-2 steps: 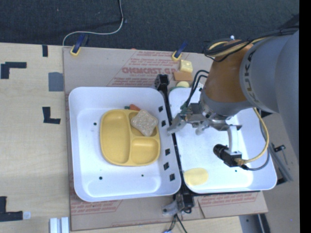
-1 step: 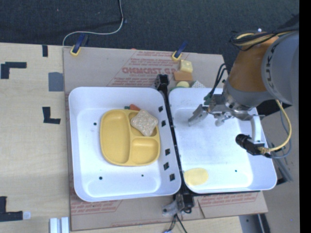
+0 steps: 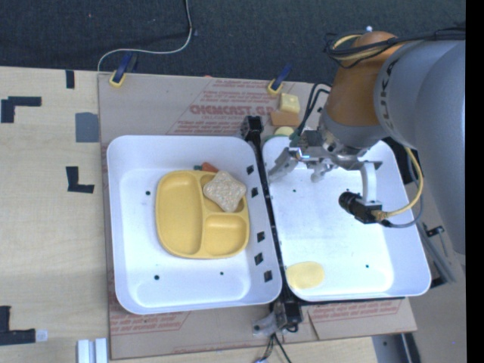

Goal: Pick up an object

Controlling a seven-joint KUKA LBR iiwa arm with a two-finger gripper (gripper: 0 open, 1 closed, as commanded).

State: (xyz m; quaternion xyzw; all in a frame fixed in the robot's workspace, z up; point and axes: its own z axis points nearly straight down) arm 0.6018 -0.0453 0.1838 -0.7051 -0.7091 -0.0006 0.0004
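The arm (image 3: 393, 89) reaches in over the right bin (image 3: 408, 267), its gripper (image 3: 302, 162) hanging low near that bin's far left corner, close to the divider. The left bin (image 3: 121, 225) lies beyond the divider and holds a yellow tray (image 3: 181, 221) with a sponge (image 3: 224, 190) resting on its near corner. The fingers (image 3: 280, 165) look spread apart with nothing between them. The likeliest target, a pale yellow disc (image 3: 305, 275), lies flat toward the bin's front edge, well apart from the gripper; being round, it offers no long axis.

Grey arm (image 3: 423, 104) bent down, pincer (image 3: 302, 163) seemingly spread open
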